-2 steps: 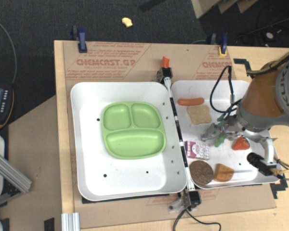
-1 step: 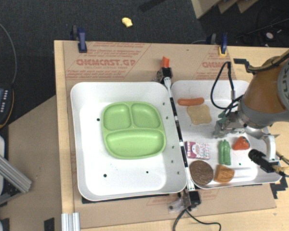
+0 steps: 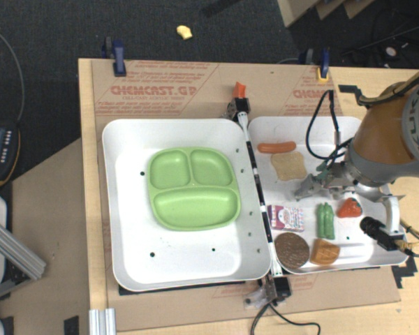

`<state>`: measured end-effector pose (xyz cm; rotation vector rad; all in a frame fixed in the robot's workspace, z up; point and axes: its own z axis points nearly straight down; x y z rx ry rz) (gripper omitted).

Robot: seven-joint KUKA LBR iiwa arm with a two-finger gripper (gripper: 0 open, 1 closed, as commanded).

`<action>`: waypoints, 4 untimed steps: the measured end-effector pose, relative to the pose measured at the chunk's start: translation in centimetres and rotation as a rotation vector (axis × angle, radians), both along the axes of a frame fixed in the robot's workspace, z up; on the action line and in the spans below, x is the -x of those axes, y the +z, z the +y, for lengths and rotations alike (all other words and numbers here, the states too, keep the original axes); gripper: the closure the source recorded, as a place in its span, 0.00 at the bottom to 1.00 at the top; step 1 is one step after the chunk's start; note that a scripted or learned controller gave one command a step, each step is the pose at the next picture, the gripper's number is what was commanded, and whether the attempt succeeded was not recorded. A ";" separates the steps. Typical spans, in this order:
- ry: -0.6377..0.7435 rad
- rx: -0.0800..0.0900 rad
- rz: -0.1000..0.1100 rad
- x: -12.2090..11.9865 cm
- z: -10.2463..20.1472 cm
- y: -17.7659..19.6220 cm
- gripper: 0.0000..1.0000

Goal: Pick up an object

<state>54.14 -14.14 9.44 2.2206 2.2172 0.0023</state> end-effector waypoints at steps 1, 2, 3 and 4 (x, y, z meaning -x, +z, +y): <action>-0.001 -0.003 0.008 5.6 -1.3 0.2 0.00; 0.000 0.000 0.000 5.3 -1.3 1.2 1.00; 0.000 -0.001 0.001 5.3 -1.2 1.2 0.00; 0.000 0.000 0.003 6.2 -0.8 -1.0 0.00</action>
